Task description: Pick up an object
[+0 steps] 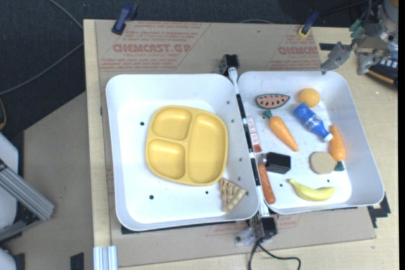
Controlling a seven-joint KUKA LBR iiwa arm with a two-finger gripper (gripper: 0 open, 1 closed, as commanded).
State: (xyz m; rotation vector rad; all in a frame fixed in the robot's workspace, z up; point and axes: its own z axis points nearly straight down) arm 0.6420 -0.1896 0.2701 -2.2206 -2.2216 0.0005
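**Nothing lifted yet: pincer waits at the upper right**

Nearest the lens, at the lower edge of the frame, the bench (164, 243) carries two white bins side by side. In the left bin (126, 199) lie a yellow tray (186, 145) with three compartments and, just below and right of it, a waffle cone (231, 194).

The right bin (364, 155) holds every likely target: a melon slice (273, 100) near its top left, an orange (309, 97) beside that, a blue bottle (312, 121) lying tilted at centre, a carrot (283, 133) to its left, a second carrot (336, 143) by the right wall, a tan disc (323, 163), a black block (277, 162), a banana (311, 191) along the bottom, and a red stick (266, 185) against the divider.

The pincer (335, 59) sits at the upper right of the frame, beyond the right bin's far corner and well apart from every item. Its fingers are too small and blurred to read, so I cannot tell their state.

By my judgement the task is at its start: no item is chosen, reached or raised. Approach, descent, closing and lifting all remain. The bottle and the left carrot lie clear of their neighbours.
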